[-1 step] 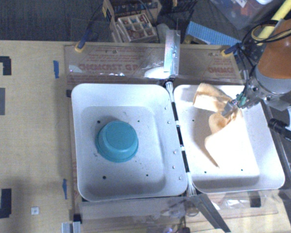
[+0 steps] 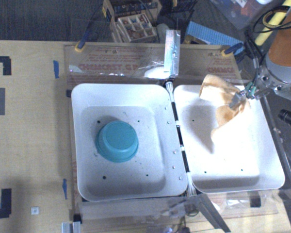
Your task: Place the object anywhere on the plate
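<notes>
You are looking at the carry step: the gripper point(image 2: 243, 95) in the upper right of the frame is pinching a thin tan, translucent object point(image 2: 221, 99), dangling it over the right bin point(image 2: 262, 174). The teal plate point(image 2: 117, 140) is sitting upturned in the left bin point(image 2: 87, 106). Next, I judge, you are needing a leftward traverse, then a release above it.

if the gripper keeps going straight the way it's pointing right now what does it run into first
The gripper points left and downward with a tan cloth-like object draped at its tip. Straight on, it would probably meet the floor of the right bin first, though depth is hard to judge from above.
</notes>
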### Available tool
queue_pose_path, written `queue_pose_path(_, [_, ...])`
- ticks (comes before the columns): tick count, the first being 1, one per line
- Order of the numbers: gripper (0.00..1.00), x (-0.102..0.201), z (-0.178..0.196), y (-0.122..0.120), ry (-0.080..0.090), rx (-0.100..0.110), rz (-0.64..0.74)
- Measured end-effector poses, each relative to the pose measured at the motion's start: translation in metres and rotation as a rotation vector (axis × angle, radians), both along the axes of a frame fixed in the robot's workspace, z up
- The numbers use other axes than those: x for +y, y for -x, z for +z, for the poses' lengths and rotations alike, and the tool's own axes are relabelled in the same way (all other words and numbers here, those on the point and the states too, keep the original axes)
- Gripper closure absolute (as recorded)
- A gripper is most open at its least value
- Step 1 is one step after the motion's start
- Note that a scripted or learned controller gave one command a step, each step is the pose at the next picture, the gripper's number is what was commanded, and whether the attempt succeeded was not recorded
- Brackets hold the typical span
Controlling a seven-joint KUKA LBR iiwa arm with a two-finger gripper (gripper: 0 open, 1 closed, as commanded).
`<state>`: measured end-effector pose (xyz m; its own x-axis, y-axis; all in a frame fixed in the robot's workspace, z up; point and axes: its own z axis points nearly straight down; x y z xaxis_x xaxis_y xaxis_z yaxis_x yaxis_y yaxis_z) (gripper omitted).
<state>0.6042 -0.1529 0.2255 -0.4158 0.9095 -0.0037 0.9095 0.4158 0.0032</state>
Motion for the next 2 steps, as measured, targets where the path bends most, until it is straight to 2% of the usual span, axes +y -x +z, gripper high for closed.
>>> queue_pose_path(1, [1.0,0.041,0.008,0.015,-0.001,0.004,0.399])
queue_pose_path(2, [1.0,0.088,-0.001,0.022,-0.001,0.003,0.797])
